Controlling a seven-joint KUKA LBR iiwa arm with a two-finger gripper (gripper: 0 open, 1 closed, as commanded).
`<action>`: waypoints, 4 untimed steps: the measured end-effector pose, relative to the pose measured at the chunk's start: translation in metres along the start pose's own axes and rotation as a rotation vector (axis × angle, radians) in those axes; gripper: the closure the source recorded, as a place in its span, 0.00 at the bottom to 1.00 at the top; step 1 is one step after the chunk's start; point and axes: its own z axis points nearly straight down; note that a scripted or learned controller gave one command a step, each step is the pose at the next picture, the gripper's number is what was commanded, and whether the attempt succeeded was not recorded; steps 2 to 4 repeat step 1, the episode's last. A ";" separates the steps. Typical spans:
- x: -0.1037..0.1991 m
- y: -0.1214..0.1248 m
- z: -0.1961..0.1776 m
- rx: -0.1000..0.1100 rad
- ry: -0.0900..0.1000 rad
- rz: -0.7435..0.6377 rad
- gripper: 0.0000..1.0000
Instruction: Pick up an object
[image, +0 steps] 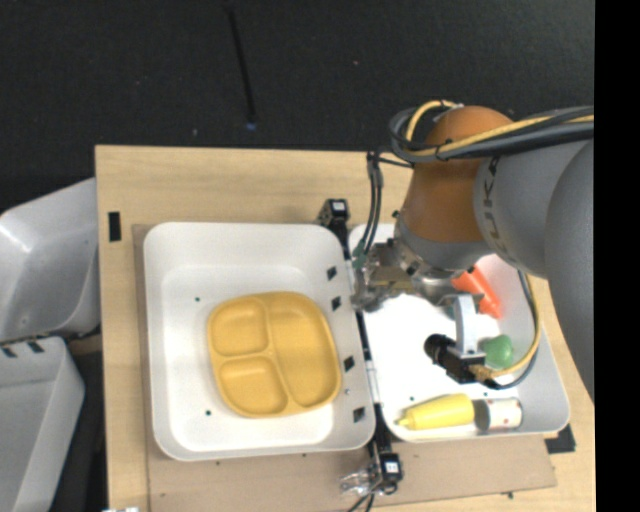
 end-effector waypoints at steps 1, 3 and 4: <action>0.051 0.010 0.003 0.000 0.001 -0.001 1.00; 0.051 0.010 0.003 0.000 0.001 -0.001 1.00; 0.051 0.010 0.003 0.000 0.001 -0.001 1.00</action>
